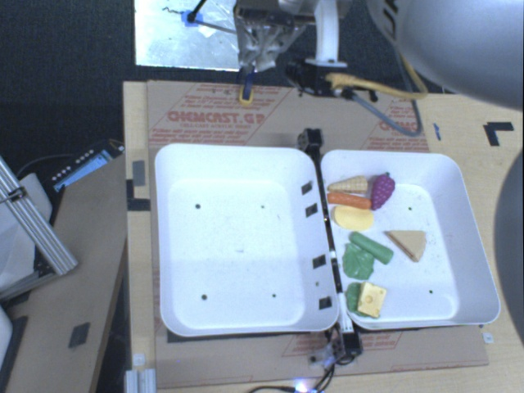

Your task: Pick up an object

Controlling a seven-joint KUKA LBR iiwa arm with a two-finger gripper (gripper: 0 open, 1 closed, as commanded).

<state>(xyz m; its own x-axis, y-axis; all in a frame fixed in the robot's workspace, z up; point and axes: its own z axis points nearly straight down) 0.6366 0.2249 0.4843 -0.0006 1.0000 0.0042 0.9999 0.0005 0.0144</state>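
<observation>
The gripper (252,62) hangs high above the far edge of the bench, beyond the left bin (176,244) and well away from both bins. Small toy foods lie in the right bin (458,219): purple grapes (381,189), an orange carrot (347,197) with a pale wedge (350,184) just behind it, a yellow oval piece (354,218), a green pod (371,247) over a green leafy piece (356,264), a tan wedge (408,243) and a yellow cheese block (373,300). Nothing shows in the gripper's grasp.
A small yellow and blue piece (246,93) sits on the cardboard sheet (205,117) just below the gripper. Black clips (312,210) line the seam between the bins. A metal frame (33,228) stands at the left.
</observation>
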